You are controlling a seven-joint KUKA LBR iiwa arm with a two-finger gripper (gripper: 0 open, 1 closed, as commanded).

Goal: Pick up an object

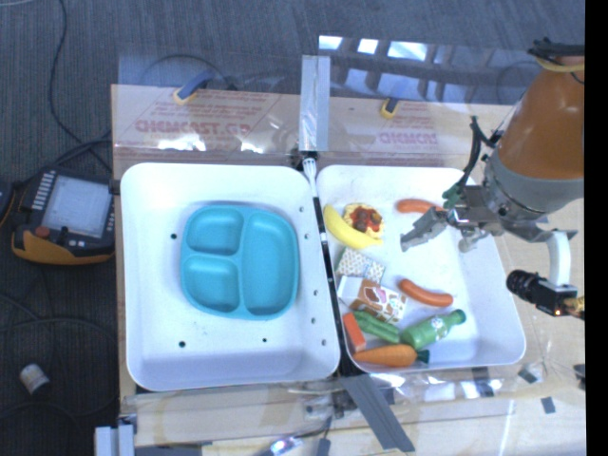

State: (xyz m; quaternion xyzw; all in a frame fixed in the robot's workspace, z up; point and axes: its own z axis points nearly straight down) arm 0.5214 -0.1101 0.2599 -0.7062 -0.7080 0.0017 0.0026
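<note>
Over the right white bin (pixel 494 345) hovers the hand (pixel 439 231), fingers spread and grasping nothing, its wrist cut off.

Bench (pixel 237 126), brownish top w/ clear sheeting, center frame, carries 2 shallow white bins side by side & touching: left bin (pixel 152 350) mid-left, right bin (pixel 494 335) mid-right, both spanning most of it.

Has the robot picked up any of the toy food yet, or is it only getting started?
Nothing looks picked up yet. The banana, both sausages and the green bottle all lie in the right bin. The gripper hangs above that bin with its fingers open and holding nothing. The grab and lift are left.
</note>
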